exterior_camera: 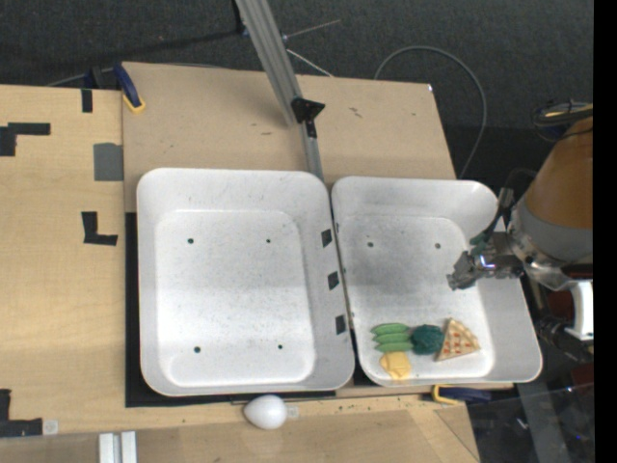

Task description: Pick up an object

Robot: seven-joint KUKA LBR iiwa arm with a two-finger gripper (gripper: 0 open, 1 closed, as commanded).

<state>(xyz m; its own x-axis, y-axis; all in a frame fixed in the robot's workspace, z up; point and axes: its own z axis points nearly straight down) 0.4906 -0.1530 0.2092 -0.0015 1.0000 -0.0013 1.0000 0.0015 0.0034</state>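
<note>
Over right bin, arm's jaws.

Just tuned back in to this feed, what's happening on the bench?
The grey arm's two-finger gripper hangs over the right side of the right white bin. Four small toys cluster at that bin's near edge: a green pea pod, dark green broccoli, a yellow piece and a pizza slice.

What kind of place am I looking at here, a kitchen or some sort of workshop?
Most likely a robotics lab test bench, not a kitchen. Two white bins sit on a plywood bench marked with black tape, a robot arm reaches in, and the "food" looks like small toys for grasping practice.
</note>
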